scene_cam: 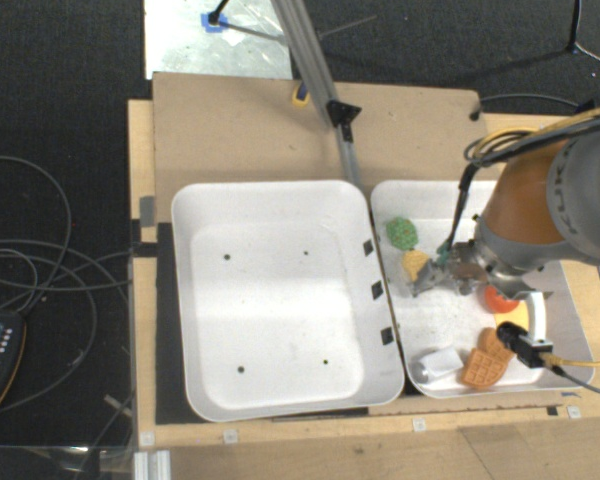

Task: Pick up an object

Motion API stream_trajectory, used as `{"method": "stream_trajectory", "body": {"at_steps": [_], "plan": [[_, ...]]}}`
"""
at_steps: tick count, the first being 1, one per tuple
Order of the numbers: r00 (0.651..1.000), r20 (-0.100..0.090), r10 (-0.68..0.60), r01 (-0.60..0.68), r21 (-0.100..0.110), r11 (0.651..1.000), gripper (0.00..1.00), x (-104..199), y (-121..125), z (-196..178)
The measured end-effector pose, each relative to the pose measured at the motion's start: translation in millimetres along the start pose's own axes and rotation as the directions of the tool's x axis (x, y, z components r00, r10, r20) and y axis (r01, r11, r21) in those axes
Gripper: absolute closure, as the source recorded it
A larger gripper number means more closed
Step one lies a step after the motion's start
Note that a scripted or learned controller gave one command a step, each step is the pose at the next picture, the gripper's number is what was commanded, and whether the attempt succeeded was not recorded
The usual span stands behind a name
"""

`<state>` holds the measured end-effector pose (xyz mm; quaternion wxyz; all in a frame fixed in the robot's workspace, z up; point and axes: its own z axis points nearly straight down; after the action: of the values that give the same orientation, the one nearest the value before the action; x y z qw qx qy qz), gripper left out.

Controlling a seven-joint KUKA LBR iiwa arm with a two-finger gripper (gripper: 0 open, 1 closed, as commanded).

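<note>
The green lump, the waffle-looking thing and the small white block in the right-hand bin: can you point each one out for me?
Green lump (401, 233): camera view, middle of its bumpy top.
Waffle (486, 362): camera view, centre of its gridded face.
White block (438, 365): camera view, its top face.

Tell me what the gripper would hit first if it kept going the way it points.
Probably the yellow piece: the gripper points left at it in the right bin, though depth is unclear.

The hand (420, 281) hovers beside a yellow object (415, 263) in the right bin (385, 200).
</note>
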<state>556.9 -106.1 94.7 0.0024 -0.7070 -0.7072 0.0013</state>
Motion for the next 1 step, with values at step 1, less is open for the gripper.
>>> {"method": "stream_trajectory", "body": {"at_steps": [1], "plan": [[1.0,0.002,0.001,-0.001,-0.008,1.0,1.0,-0.9,2.0,-13.9]]}}
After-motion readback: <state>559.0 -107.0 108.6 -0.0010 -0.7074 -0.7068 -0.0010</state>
